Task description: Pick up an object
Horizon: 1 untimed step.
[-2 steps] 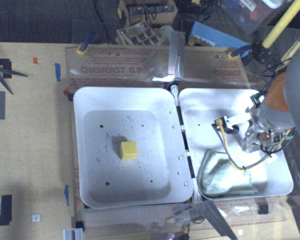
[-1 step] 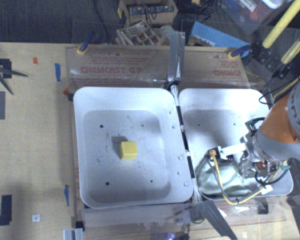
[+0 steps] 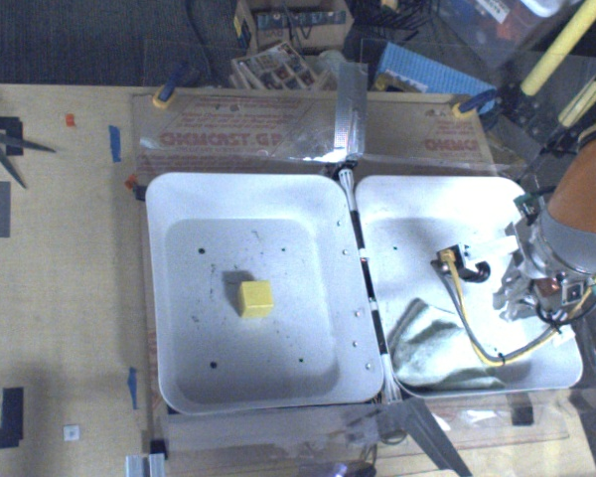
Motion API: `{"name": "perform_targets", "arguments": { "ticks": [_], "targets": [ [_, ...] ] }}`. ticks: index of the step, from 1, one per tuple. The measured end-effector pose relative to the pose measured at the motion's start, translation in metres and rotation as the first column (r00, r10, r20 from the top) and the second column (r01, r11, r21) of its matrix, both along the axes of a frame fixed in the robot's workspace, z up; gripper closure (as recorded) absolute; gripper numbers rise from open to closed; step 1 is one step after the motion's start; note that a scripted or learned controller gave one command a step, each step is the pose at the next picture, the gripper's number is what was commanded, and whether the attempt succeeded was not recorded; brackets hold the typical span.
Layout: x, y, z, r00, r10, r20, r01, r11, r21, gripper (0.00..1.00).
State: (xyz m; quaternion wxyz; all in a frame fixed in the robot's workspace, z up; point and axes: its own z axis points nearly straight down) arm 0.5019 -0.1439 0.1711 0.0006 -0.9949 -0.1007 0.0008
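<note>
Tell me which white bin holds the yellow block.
The left bin holds the yellow block, near its middle; the right bin is the one the arm reaches over.

The robot arm (image 3: pixel 582 207) comes in from the right side of the picture, about halfway down. Its top part is orange and round. Below that sits a grey, ring-shaped wrist. Under the wrist hangs the gripper (image 3: pixel 524 301), a small metal piece that points down and a little to the left. It is at the far right of the picture. A yellow cable (image 3: pixel 474 328) and a black cable run from the gripper out to the left.
</note>
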Motion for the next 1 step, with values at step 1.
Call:
{"name": "perform_targets", "arguments": {
  "ticks": [1],
  "targets": [
    [0.0066, 0.0176, -0.0278, 0.989, 0.145, -0.002, -0.145, 0.989, 0.003, 1.00]
  ]
}}
